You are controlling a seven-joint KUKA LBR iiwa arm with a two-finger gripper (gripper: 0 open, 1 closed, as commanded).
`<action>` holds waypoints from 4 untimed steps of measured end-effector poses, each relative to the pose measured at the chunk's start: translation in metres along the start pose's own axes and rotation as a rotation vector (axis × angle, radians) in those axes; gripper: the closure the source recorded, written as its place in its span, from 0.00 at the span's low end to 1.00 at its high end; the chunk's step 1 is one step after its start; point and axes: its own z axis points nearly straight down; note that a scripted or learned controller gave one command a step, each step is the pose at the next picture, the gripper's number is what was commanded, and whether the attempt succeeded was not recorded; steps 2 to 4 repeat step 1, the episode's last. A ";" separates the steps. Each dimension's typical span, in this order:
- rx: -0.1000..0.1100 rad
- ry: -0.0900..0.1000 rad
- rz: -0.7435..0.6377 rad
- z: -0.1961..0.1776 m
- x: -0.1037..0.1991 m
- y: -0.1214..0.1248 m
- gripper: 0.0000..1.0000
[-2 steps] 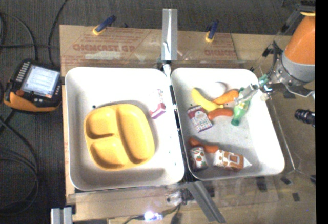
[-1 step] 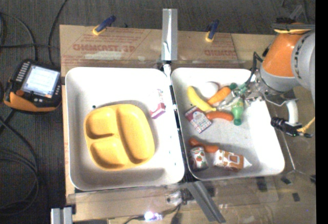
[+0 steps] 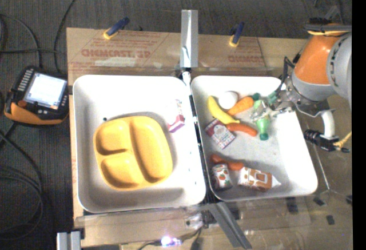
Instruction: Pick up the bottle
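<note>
The arm [image 3: 329,66] enters from the right edge of the frame, in its upper right part. Its orange band shows as a rounded orange shell near the top right, with the grey wrist housing just below and to the left of it. From there the wrist slants down and to the left. The gripper [image 3: 264,110] sits at the end of it, right of centre in the upper half of the frame, pointing left and slightly downward. Its fingertips are too small and cluttered to read.
</note>
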 end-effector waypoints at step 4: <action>0.005 -0.007 0.198 -0.117 0.106 0.062 1.00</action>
